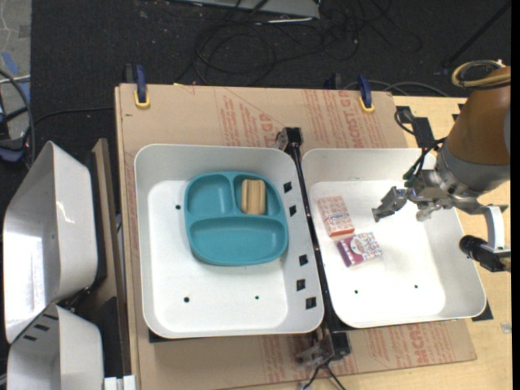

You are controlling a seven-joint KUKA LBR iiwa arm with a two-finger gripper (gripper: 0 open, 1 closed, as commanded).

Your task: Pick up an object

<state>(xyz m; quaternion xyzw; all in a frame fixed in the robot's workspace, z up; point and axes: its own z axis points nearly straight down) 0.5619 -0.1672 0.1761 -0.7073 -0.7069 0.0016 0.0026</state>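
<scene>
- Camera view: two white bins are seen side by side, left bin [162, 299] and right bin [455, 291].
- One teal tray [231, 234] is seen in the left bin, with one tan block [253, 197] in its upper right compartment.
- Two packets are counted in the right bin: one pink [333, 215], one purple [360, 249], just beside each other.
- One gripper [394, 204] is seen over the right bin, right of the packets; whether it is released or clenched cannot be told.

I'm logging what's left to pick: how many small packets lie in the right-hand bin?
2. A pale packet lies near the right bin's left wall; a purple packet lies just below it. The gripper hides none, as far as I can see.
</scene>
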